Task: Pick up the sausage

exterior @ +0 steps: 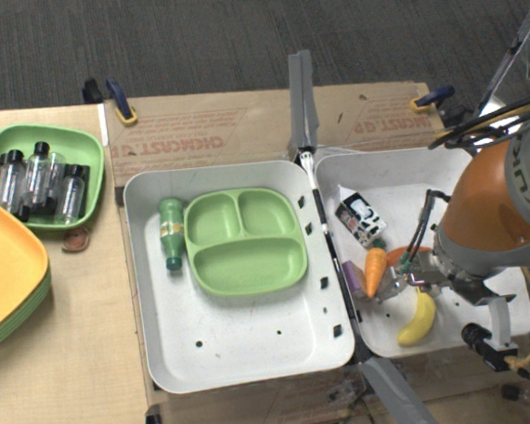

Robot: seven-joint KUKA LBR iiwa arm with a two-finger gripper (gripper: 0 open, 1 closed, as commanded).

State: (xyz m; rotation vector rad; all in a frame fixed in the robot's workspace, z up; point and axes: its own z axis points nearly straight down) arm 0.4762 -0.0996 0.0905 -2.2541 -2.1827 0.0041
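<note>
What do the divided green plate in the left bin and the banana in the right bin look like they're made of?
The divided green plate looks like moulded plastic: uniform matte colour, rounded compartment ridges. The banana is probably a plastic toy, going by its even, smooth yellow with no blemishes, though real fruit can't be ruled out.

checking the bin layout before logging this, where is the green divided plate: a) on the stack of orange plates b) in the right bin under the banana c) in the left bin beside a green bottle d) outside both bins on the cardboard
c: the green divided plate lies in the left bin, with the green bottle just beside its left edge, while the banana lies in the right bin.
</note>
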